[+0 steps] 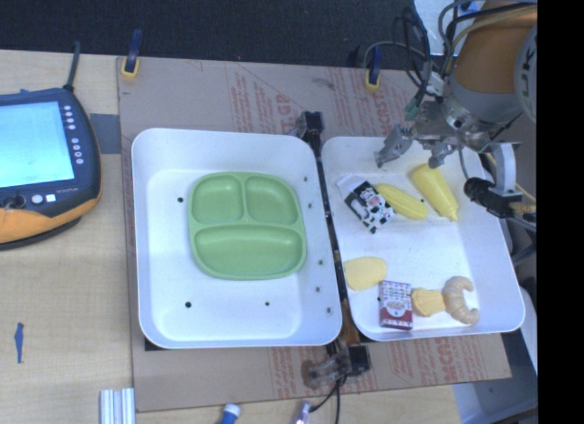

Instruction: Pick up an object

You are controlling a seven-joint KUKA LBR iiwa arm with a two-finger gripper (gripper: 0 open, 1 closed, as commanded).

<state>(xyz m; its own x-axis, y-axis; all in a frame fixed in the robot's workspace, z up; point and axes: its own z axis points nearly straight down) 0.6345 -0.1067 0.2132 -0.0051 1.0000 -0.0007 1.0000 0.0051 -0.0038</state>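
Yellow corn cob (434, 191) lies slantwise in the right bin (497, 258) (far end)

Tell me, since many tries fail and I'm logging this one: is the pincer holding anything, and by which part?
Nothing is held. The pincer hangs open above the right bin's far end, with the yellow corn cob lying just below it, not between its fingers.

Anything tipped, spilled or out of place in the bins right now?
Nothing stands out. The green divided plate lies flat in the left bin. The toy foods, including the corn and croissant, lie loose in the right bin, none spilled.
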